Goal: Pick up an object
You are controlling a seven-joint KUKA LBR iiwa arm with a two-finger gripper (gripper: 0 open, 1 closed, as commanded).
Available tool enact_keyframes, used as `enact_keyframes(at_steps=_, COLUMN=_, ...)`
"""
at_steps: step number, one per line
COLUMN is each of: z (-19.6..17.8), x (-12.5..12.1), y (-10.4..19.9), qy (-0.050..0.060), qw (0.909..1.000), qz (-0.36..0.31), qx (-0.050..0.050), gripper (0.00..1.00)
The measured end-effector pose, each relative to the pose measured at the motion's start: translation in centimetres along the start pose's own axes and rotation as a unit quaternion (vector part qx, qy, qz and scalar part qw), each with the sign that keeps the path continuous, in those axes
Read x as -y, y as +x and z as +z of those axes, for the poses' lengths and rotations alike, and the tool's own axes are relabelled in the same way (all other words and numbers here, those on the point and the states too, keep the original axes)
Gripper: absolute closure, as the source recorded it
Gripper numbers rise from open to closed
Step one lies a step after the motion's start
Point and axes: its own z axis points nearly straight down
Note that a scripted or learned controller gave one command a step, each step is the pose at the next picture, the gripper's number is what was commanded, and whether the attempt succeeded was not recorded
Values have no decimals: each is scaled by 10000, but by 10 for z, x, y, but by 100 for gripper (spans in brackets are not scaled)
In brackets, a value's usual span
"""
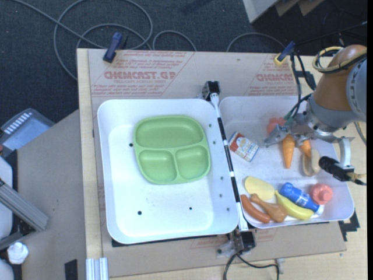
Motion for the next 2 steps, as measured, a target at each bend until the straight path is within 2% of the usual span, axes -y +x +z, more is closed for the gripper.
enact_keyframes(at_steps=1, z=-10, x=0, y=-2, qy=-20, qw=10000, qz=-1, qx=31, gripper=100)
enact_keyframes(at_steps=2, z=-42, x=-42, y=80, qy=-19, qw=10000, qz=9, qx=33, gripper=100)
